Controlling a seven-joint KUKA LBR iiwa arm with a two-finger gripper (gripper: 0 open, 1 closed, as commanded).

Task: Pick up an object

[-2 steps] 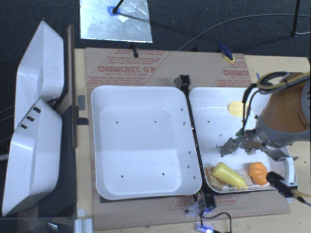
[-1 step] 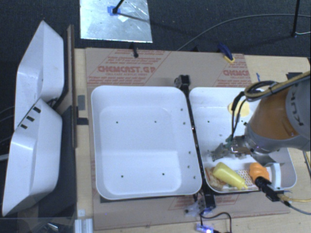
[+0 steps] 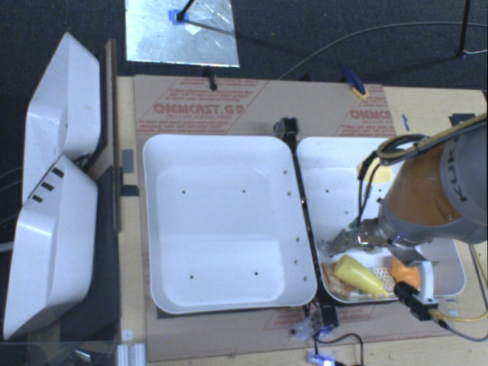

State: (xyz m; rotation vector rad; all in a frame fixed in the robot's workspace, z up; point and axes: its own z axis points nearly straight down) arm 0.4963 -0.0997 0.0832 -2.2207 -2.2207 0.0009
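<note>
The main risk is a missed grasp: the arm [image 3: 427, 197] hangs low over the right bin [image 3: 335, 175], and its gripper [image 3: 343, 242], whose opening I cannot tell, sits near the crowded near corner. There a yellow object [image 3: 360, 274] lies beside an orange one [image 3: 406, 273]. The left bin [image 3: 221, 155] looks bare.

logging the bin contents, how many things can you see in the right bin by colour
yellow: 1
orange: 1, partly behind the arm
total: 2 in view in the right bin; the arm covers part of it, so more may be hidden
</note>
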